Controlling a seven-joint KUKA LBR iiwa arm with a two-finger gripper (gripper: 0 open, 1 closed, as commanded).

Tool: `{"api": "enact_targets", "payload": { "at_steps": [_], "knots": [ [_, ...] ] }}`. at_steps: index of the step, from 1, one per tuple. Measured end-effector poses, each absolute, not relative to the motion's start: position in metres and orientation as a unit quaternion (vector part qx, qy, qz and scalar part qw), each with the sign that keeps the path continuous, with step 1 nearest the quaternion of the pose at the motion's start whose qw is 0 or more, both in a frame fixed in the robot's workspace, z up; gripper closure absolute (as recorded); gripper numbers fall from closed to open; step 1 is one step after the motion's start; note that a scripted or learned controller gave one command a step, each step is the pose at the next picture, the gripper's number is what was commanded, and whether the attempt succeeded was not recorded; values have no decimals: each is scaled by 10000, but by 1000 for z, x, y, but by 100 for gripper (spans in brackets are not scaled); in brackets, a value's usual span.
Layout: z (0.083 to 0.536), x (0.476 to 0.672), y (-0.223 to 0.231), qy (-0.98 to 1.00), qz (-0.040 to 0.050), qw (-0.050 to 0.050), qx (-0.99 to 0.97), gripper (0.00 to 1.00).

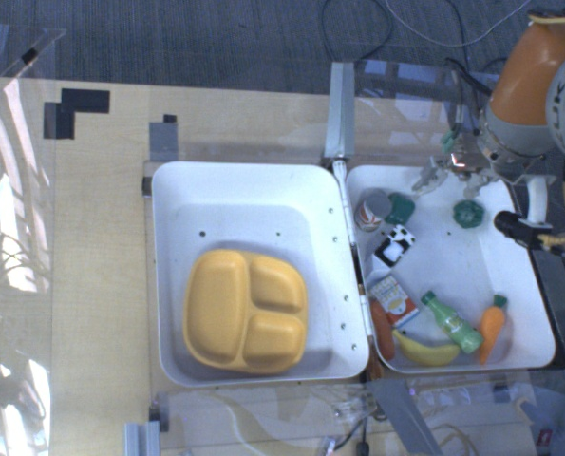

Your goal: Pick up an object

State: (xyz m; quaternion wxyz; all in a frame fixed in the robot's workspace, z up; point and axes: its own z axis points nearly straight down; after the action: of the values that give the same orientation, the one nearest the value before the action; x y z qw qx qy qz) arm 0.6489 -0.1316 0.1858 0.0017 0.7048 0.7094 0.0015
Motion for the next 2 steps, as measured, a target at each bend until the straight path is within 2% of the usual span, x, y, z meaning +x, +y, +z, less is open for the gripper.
{"api": "enact_targets", "payload": {
  "at_steps": [1,2],
  "knots": [
    [88,646,-133,7805,22,32,6251,0],
    [98,645,-132,7805,11,1,6252,100]
  ]
}}
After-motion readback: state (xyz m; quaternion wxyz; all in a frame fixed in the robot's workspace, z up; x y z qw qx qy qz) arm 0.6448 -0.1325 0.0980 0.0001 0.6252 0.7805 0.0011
